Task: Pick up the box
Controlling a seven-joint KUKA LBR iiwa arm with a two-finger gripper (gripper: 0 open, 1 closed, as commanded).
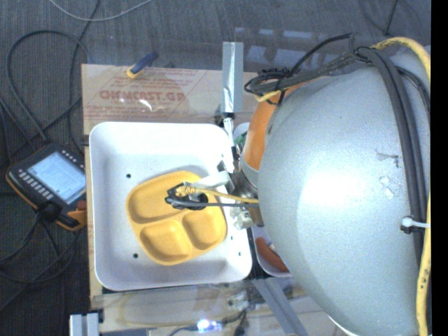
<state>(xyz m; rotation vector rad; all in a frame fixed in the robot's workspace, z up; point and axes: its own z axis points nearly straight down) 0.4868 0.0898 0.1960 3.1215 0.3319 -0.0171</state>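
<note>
The hand (187,196) hangs over a yellow divided tray (175,222) in the left white bin (112,159); whether it is apart or together I cannot tell. No box is discernible, perhaps hidden behind the arm (343,187).

Arm (343,187): smooth grey shell with a soft sheen, orange band (255,140) glossy. Bin (112,257): smooth white plastic, slightly glossy. Tray (175,219): yellow moulded plastic, satin finish. Board (150,96): matt brown cardboard with a strip of shiny tape. Floor (42,19): rough dark carpet.
</note>
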